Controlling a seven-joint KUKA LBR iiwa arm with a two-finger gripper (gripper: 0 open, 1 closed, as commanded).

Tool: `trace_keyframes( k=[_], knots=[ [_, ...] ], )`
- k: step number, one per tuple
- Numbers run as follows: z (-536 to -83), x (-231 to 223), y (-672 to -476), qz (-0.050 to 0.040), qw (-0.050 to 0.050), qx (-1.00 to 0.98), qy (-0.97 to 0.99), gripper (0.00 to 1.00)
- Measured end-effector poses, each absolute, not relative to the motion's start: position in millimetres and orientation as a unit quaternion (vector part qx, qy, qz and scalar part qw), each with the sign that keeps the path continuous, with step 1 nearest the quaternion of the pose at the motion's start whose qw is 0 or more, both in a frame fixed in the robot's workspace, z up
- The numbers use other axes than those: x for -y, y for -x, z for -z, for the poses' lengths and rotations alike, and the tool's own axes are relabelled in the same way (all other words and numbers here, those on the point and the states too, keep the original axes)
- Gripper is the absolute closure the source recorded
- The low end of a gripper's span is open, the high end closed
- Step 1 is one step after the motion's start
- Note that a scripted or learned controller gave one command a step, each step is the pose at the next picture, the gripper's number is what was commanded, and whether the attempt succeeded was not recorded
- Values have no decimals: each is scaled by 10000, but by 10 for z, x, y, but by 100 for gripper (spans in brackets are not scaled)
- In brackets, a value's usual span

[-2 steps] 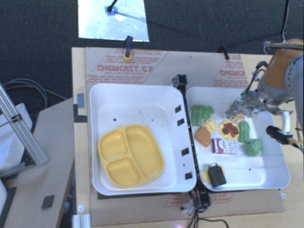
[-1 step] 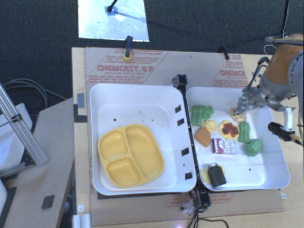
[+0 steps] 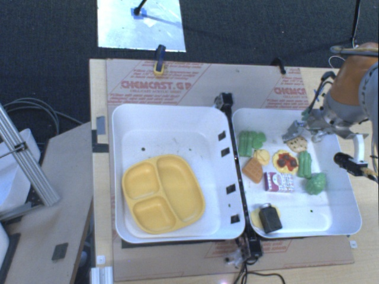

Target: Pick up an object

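Black block (image 3: pixel 270 219) sits at the right bin's (image 3: pixel 346 215) near edge, well apart from the pincer (image 3: pixel 294 136). Whether the pincer is open or grasping cannot be told; it hangs over a cookie (image 3: pixel 298 144), toy food just beside.

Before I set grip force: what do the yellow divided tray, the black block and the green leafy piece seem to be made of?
The yellow three-compartment tray looks like moulded plastic with a smooth, slightly glossy finish, judging by its soft sheen and rounded dividers. The small black rectangular block looks hard and matte, probably plastic; its material is not certain. The green leafy toy-food piece looks like plastic or rubber, with a uniform colour and lumpy moulded surface.
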State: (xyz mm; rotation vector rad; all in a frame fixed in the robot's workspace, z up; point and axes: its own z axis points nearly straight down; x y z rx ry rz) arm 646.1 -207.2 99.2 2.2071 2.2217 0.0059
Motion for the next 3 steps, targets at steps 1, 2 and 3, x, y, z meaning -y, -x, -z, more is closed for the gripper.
trace_keyframes(
  k=[1,2,3],
  knots=[
    [-1110,2076,-6474,-29,75,-7102,-7040,100],
    [-1105,2074,-6472,-24,71,-7106,-7035,0],
    [-864,2069,-6042,-23,33,-7064,-7078,0]
  ],
)
